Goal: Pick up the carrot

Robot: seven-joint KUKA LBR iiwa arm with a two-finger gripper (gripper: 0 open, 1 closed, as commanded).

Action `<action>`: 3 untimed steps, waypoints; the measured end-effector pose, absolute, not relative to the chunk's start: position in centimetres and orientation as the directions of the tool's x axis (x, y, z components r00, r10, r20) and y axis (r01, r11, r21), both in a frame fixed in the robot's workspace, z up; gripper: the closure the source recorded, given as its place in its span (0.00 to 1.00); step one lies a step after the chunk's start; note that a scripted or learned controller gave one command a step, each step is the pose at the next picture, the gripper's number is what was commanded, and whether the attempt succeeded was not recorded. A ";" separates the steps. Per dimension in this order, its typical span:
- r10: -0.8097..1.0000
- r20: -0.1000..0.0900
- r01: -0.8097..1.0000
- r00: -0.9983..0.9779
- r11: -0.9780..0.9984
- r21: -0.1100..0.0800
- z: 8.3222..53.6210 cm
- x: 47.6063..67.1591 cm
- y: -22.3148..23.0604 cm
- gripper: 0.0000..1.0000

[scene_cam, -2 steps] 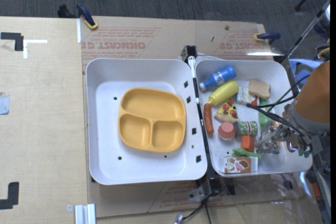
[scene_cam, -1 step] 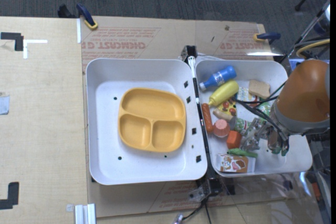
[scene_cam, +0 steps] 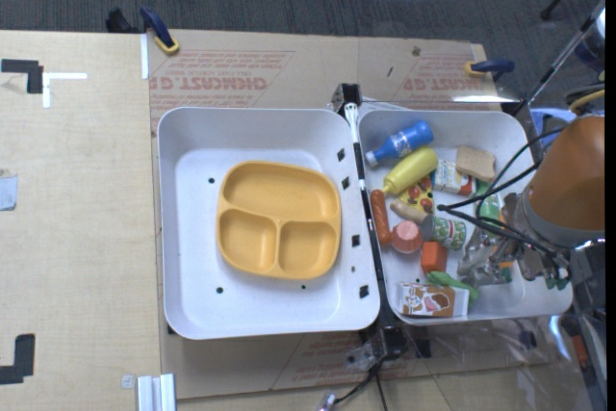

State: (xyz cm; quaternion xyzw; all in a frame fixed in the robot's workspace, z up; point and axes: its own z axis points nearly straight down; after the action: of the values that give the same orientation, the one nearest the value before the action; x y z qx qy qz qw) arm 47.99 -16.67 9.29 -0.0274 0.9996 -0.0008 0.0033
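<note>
From my remote station I see the counter [scene_cam: 77, 207] with two white bins side by side; the left bin [scene_cam: 188, 236] carries a yellow divided plate [scene_cam: 279, 218] with three compartments, lying flat near the middle of the bin.

The right bin [scene_cam: 500, 125] is crowded with toy food; at the far side lies a blue bottle [scene_cam: 399, 141], and just beside it, nearer to me, a yellow mustard bottle [scene_cam: 411, 170]; a slice of bread [scene_cam: 474, 163] lies to the right of these, close to the far right corner. Along the left wall of this bin lies a red sausage [scene_cam: 381, 217]; near the front wall lies a small white carton with a brown picture [scene_cam: 428, 300].

The carrot [scene_cam: 433, 256], as I judge it, is the short orange piece in the lower middle of the right bin, between the sausage and the gripper; a green thing [scene_cam: 448, 281] lies touching its front end, but I cannot tell if this is its leaves. The carrot rests on the floor of the bin, apart from the gripper.

The arm [scene_cam: 577, 178] comes in from the right, and its orange band covers the right part of the bin; the gripper [scene_cam: 488, 257] hangs low over the right half of this bin, among dark cables [scene_cam: 481, 197]; whether it is open or closed, I cannot tell, because the metal parts are blurred against the toys below.
</note>
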 end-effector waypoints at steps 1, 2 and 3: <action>-0.541 -0.006 -0.541 -0.841 0.841 -0.002 9.3 49.2 -19.5 1.00; -0.541 -0.005 -0.541 -0.841 0.841 -0.002 9.3 49.2 -19.5 0.00; -0.540 -0.011 -0.540 -0.842 0.842 -0.005 10.2 49.5 -19.4 1.00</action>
State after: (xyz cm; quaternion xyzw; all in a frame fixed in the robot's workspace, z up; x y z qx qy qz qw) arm 49.50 -19.39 10.22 -0.2811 0.9597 -0.0008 0.0062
